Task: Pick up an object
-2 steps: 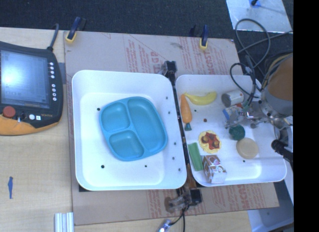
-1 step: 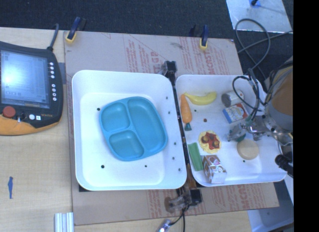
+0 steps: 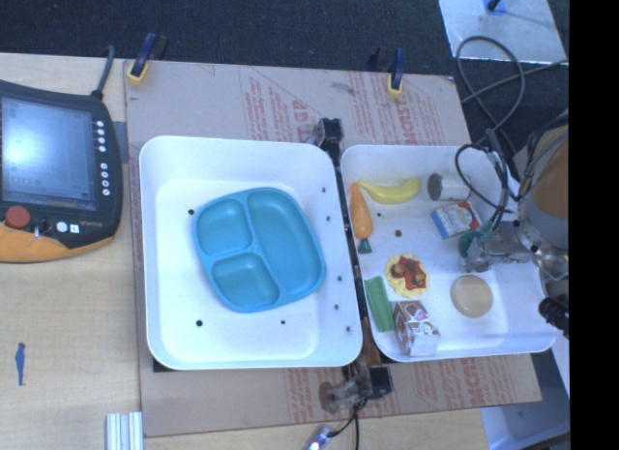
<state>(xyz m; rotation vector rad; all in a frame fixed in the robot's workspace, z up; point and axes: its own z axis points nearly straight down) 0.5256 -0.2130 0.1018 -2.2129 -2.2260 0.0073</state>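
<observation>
The right bin [image 3: 513, 334] holds several small things: a yellow banana [image 3: 391, 190], an orange carrot [image 3: 360, 212], a grey can [image 3: 444, 187], a blue and white carton [image 3: 453, 219], a round pizza-like toy [image 3: 407, 273], a green stick [image 3: 379, 303], a brown and white packet [image 3: 416, 327] and a beige round disc [image 3: 471, 295]. My gripper [image 3: 478, 253] hangs low at the right side of this bin, just above the disc and right below the carton. Nothing shows in its grasp.
The left bin [image 3: 172, 342] carries a blue divided plate [image 3: 257, 247]. A tablet-like pendant [image 3: 53, 167] lies at the bench's left end. Black cables [image 3: 484, 163] loop over the right bin's far right corner. Clamps [image 3: 396, 69] hold the cardboard base.
</observation>
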